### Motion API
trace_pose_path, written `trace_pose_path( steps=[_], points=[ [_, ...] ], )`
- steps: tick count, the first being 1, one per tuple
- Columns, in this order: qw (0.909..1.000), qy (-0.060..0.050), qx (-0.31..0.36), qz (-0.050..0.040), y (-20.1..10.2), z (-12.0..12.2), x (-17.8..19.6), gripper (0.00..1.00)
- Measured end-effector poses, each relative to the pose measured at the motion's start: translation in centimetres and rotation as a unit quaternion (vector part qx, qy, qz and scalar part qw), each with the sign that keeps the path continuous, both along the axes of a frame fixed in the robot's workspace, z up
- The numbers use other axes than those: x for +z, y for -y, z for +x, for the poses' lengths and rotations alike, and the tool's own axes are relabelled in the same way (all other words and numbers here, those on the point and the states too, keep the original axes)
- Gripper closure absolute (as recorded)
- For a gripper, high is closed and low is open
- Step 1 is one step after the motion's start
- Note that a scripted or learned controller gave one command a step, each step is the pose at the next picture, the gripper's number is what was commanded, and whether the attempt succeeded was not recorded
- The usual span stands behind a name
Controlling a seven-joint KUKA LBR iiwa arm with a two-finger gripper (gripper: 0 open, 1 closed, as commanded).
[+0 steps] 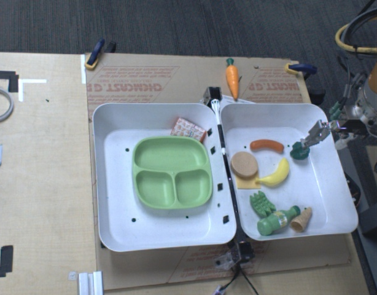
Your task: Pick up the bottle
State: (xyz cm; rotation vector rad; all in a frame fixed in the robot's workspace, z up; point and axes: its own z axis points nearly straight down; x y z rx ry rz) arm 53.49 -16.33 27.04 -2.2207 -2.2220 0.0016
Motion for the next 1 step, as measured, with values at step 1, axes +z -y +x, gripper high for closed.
trace_pose_path(
  steps=[1],
  points=[
    [1.0,0.0,0.0,-0.0006,0.03,0.05,0.93,1.0]
  ],
)
